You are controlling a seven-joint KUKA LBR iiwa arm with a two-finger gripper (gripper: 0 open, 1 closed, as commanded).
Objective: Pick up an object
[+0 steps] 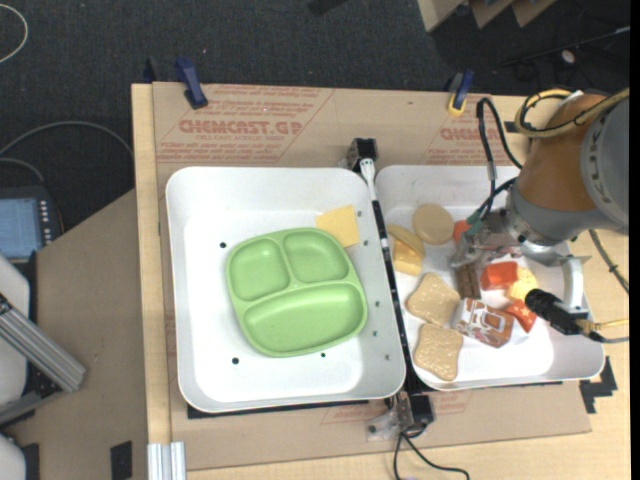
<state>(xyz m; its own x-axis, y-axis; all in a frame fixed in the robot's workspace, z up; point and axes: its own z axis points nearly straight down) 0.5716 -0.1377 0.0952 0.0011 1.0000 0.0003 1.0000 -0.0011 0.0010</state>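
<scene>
My gripper hangs low over the middle of the right bin, below the grey arm and its orange band. Right under it lie a dark brown bar and an orange-red block. Around them are a round tan biscuit, a yellow wedge, two toast slices, a red-and-white wrapped snack and a small yellow piece. The view does not show anything held in the gripper.
The left bin holds a green divided plate and a yellow cheese slice at its back right. A black rail separates the bins. Black cables hang beside the arm. Cardboard surrounds both bins.
</scene>
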